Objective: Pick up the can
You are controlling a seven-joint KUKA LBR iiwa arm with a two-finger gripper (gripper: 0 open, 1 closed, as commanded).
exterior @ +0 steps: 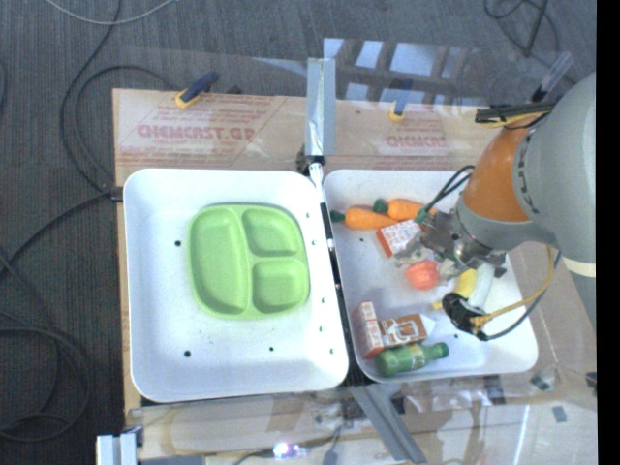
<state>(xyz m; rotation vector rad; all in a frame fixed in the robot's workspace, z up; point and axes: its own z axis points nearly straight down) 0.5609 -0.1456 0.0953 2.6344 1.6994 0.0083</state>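
In the right bin (504, 356), a small orange-red can (396, 237) with a pale label lies on its side just below two carrots (373, 217). My gripper (433, 252) hangs low over the bin's middle, right beside the can's right end and just above a round orange-red fruit (422, 277). Nothing shows clearly as held. The arm's orange band (492, 190) and grey body cover the bin's upper right part.
Along the right bin's front lie a brown box (367, 328), a second brown carton (408, 329) and a green bottle (412, 357). A yellow item (465, 282) sits under the wrist. The left bin (155, 337) holds a green compartment tray (250, 260).
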